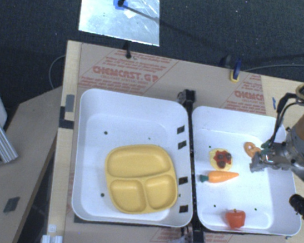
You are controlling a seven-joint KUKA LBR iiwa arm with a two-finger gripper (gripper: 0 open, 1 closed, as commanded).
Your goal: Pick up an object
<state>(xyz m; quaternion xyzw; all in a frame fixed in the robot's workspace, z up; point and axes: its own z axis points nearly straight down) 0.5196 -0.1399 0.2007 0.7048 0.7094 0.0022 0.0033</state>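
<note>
Right bin [273, 219]: gripper [260, 161] low at its right side, arm reaching in from the right. Orange ring [251, 149] lies just beside the fingertips, on their upper-left — touching or not, cannot tell, and whether the jaws are apart or closed cannot be made out either. Small pizza [221, 158] sits near, left of the gripper; carrot [220, 177] just below the pizza. Red pepper [235, 217] well apart, near the bin's front edge. Left bin [91, 137] holds a yellow tray [141, 177].
</note>
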